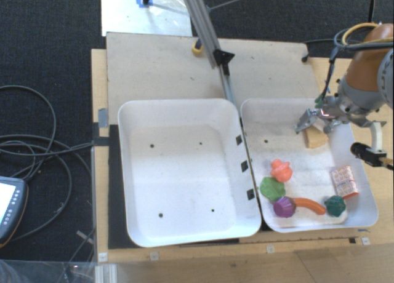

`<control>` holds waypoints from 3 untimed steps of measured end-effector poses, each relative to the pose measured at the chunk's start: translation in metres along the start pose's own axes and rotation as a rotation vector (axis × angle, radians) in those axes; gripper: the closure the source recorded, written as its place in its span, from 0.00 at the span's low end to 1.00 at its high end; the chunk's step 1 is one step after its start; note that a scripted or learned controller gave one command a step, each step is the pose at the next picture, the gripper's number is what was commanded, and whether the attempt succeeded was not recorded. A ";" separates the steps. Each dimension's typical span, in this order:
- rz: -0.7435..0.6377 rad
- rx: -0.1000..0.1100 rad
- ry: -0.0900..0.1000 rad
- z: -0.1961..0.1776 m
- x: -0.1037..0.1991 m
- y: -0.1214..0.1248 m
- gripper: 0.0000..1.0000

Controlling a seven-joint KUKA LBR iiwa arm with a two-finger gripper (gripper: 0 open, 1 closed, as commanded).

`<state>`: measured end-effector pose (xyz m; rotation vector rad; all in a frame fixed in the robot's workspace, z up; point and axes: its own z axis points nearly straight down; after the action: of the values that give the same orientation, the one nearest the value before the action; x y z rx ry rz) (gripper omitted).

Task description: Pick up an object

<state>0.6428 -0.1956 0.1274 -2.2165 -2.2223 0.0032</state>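
Observation:
My gripper (318, 124) hangs over the far part of the right bin (368, 217), with its grey fingers spread open. A tan wooden block (316, 140) lies on the bin floor just below the fingertips, partly covered by them. I cannot tell whether the fingers touch it. Nearer the front of the same bin lie an orange toy (281, 170), a green toy (271, 188), a purple toy (284, 207), an orange carrot-shaped piece (309, 205), a teal toy (335, 205) and a pink-and-white box (343, 180).
The left bin (126, 152) sits beside the right one, sharing a middle rim with black clips (244, 166). A slanted metal pole (206, 26) crosses the back of the bench. Cables lie on the floor at left.

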 end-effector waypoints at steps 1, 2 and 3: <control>-0.002 -0.017 -0.009 0.031 -0.002 0.004 0.00; -0.004 -0.024 -0.010 0.017 -0.002 0.006 1.00; -0.003 -0.011 -0.003 -0.030 -0.007 0.014 1.00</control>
<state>0.6564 -0.2025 0.1576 -2.2200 -2.2328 -0.0057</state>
